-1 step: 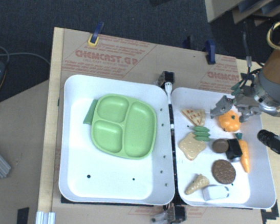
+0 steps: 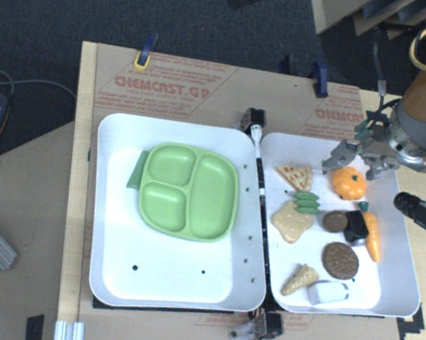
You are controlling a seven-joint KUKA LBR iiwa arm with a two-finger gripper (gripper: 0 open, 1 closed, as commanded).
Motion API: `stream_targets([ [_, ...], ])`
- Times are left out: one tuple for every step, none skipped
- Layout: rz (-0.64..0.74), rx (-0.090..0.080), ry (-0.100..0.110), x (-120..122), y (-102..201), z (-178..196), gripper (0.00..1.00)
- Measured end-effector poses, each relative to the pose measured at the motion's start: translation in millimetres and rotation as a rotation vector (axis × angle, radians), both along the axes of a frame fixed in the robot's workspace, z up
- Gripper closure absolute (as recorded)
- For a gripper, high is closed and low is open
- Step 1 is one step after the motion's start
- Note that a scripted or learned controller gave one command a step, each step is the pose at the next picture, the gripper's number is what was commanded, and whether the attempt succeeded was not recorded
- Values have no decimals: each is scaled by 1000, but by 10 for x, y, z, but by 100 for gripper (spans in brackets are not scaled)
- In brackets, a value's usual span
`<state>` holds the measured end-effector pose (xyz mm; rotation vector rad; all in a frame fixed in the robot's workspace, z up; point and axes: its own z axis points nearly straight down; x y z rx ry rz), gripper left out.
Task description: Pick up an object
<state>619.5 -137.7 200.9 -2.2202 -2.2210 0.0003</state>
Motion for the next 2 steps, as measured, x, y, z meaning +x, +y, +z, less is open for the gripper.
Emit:
stream_targets([
  [0,1,5,-48,28,-436,0],
  [1,1,4,-39,105,-892,0],
])
